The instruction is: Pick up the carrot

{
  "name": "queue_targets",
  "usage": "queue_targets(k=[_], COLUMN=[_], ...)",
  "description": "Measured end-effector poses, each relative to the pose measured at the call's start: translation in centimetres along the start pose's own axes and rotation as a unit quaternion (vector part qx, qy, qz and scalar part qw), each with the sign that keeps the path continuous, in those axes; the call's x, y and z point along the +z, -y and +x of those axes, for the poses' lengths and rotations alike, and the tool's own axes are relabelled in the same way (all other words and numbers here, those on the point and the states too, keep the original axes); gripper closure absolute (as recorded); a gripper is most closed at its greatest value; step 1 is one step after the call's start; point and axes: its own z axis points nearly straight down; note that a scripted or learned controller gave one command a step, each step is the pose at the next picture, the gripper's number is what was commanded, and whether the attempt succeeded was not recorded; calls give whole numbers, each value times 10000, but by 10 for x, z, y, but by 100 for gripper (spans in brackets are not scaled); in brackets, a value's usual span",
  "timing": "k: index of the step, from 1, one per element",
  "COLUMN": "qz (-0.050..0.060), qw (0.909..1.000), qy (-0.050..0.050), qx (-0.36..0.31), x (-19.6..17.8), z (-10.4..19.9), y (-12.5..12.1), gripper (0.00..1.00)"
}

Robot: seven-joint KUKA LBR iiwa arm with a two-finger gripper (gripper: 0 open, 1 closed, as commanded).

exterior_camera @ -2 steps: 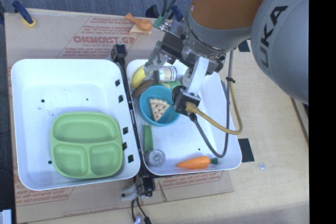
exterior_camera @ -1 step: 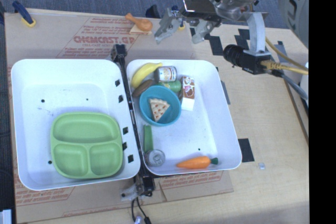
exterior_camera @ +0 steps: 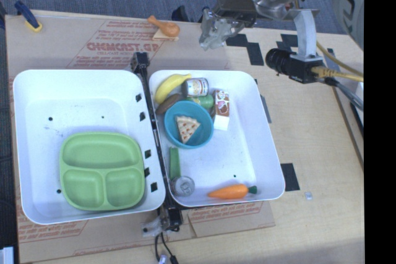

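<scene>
Carrot [exterior_camera: 230, 191] lies on its side at the near edge of the right bin [exterior_camera: 257, 133], tip pointing left, green top at the right, close against the front wall; a small can [exterior_camera: 183, 185] sits just to its left. Gripper [exterior_camera: 213, 31] hangs high over the tabletop [exterior_camera: 309, 133] beyond the bin's far rim, well apart from the carrot, carrying nothing; whether its fingers are spread or pressed together I cannot tell from this angle. Step in hand, as I judge it: approach. Best to travel across the bin, come down over the carrot's thicker middle with the fingers straddling its width, across the long axis, minding the nearby front wall. Count: two bins, one green divided plate [exterior_camera: 102, 170] in the left bin [exterior_camera: 37, 102]; in the right, one carrot, one banana [exterior_camera: 170, 86], one blue bowl [exterior_camera: 188, 125] with a wedge in it, two cans, one green stick-like item.
</scene>
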Motion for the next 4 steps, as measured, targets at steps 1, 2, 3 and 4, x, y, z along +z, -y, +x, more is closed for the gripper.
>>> queue_targets(k=[1, 2, 3, 4], qz=[4, 7, 93, 96], qw=[10000, 10000, 9992, 9942], qy=[-2, 11, 4, -5], qx=[-4, -65, 376, 1070], x=[0, -10, 131, 269], z=[0, 2, -17, 34], y=[0, -1, -89, -35], gripper=[0, 100, 100, 100])
